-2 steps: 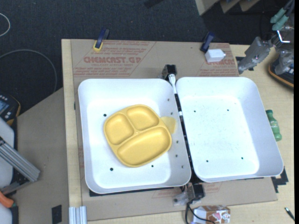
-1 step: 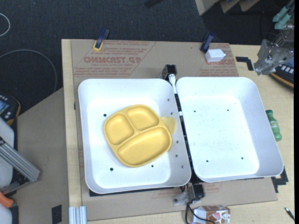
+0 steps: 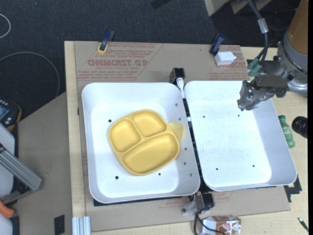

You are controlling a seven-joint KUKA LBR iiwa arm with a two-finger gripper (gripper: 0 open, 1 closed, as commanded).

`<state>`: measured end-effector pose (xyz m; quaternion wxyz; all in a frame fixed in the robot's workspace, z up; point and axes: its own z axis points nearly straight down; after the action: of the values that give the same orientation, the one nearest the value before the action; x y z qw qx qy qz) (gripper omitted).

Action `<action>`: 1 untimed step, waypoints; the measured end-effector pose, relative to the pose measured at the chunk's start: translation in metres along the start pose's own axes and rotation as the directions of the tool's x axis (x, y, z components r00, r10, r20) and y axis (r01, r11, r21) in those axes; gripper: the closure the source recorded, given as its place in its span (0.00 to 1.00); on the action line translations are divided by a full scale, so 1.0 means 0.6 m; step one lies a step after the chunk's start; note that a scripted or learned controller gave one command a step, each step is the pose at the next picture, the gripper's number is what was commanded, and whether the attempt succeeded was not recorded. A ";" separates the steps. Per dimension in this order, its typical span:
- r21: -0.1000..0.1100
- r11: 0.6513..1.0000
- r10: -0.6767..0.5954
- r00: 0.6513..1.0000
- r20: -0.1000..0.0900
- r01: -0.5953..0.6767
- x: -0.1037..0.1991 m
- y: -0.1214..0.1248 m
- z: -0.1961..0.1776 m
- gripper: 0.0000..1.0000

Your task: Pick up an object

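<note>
Our gripper [image 3: 248, 103] hangs over the right bin [image 3: 234, 177]; we cannot tell its state. The yellow divided plate [image 3: 143, 141] lies flat in the left bin [image 3: 98, 180], probably light, stiff, slick plastic; we would pinch its raised rim.

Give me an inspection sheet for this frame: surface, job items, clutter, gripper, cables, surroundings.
Surface: cardboard-topped bench bearing a left bin and a right bin, side by side.
Job items: yellow divided plate lying flat in the left bin; a small yellow piece at its right edge.
Clutter: white block on the cardboard behind the right bin; green marker by that bin's right rim.
Gripper: gripper over the right bin's back right corner, nothing seen in it.
Cables: black cable running to the arm; white cable on the floor, far left.
Surroundings: dark carpet; clamps on the bench's back edge.
</note>
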<state>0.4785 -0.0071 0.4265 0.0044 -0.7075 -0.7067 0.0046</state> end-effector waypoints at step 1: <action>-0.005 1.000 -0.008 1.000 -0.001 0.008 0.147 0.002 0.139 1.00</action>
<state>0.4786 0.0809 0.3429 0.0029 -0.7046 -0.7096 0.0025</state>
